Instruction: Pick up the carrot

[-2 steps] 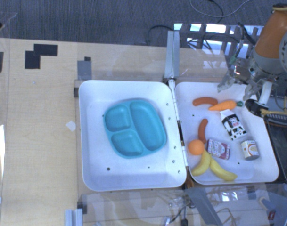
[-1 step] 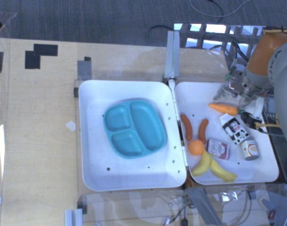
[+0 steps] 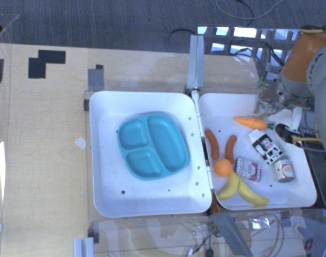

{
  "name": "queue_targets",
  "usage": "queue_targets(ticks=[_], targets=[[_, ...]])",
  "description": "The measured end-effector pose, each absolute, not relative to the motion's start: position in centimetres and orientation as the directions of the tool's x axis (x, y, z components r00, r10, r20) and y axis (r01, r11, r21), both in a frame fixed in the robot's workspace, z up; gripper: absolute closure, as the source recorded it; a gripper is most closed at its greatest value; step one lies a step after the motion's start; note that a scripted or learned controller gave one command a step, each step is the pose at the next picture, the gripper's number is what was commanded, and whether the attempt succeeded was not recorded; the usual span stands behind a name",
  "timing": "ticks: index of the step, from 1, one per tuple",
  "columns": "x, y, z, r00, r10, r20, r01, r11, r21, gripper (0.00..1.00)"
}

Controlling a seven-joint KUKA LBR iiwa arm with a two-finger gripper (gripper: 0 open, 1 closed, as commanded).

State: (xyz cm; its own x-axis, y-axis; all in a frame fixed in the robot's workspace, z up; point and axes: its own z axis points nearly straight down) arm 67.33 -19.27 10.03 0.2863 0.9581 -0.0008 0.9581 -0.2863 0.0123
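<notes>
Lay in the right bin (image 3: 302, 194) near its far wall, the carrot (image 3: 250, 123), probably light, stiff and smooth, best taken across its thick orange middle; hovered just beside its leafy end, the tool (image 3: 270, 105), its state impossible to tell.

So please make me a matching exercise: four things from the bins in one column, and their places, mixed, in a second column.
Things:
1. carrot
2. blue plate
3. orange
4. bananas

Places:
A. in the left bin
B. front of the right bin, below the orange
C. far part of the right bin, beside the gripper
D. between the two sausages and the bananas

Pairs: 1-C, 2-A, 3-D, 4-B
</notes>
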Motion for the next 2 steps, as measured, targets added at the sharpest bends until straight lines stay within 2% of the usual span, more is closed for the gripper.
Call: queue_targets(ticks=[1, 2], targets=[[66.89, -14.39, 21.17, 0.401, 0.916, 0.002, 0.916, -0.401, 0.008, 1.0], [66.87, -14.39, 21.12, 0.401, 0.916, 0.001, 0.916, -0.401, 0.007, 0.0]])
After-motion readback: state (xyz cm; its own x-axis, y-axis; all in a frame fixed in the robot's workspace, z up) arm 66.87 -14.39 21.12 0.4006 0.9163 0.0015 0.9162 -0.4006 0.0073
